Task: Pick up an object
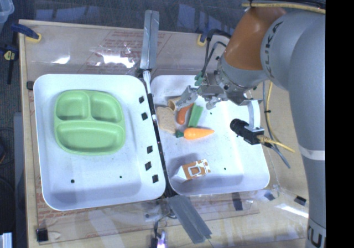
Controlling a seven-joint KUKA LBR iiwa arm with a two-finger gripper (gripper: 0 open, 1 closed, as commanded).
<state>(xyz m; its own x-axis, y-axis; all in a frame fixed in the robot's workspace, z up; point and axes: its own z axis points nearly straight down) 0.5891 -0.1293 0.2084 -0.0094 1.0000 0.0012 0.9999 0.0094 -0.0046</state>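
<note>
My gripper (199,99) hangs over the far part of the right bin (251,170), its two fingers spread open with nothing between them. Just below it lie a small red-orange piece (182,114) and a green piece (195,115), side by side. An orange toy carrot (198,133) with a green stub lies a little nearer, pointing right. Near the bin's front wall sits a small orange and white box (194,170). A tan item (165,118) rests against the bin's left wall.
The left bin (41,130) holds a green divided plate (88,122). A black part (246,130) of the arm's fittings hangs over the right bin's right side, with cables trailing right. The grey arm covers the far right.
</note>
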